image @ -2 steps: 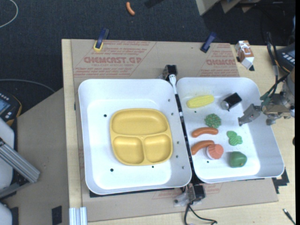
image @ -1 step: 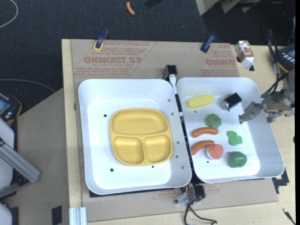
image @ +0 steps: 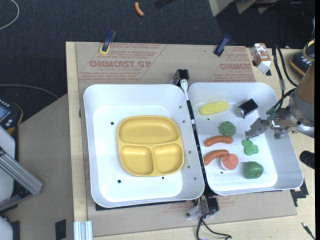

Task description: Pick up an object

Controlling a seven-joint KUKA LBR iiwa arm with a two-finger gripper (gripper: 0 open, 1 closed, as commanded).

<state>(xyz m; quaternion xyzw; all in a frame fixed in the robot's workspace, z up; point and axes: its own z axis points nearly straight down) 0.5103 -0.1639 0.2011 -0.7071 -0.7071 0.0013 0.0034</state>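
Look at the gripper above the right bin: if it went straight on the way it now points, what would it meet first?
Probably the small light-green leafy toy vegetable, lying just below and left of the two-finger gripper, in the shallow white right-hand bin. Depth is unclear from this slanted view.

Left bin (image: 95, 149): holding the divided tray (image: 149, 145).
Right bin (image: 285, 170): holding corn (image: 214, 107) far, sausages (image: 218, 140) left, pepper (image: 253, 170) near-right.

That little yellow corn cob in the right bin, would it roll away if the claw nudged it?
Probably, a bit. The corn cob looks rounded and long, lying flat, so a sideways push would likely roll it. It looks like a plastic toy, so probably light and stiff. The gripper is apart from it.
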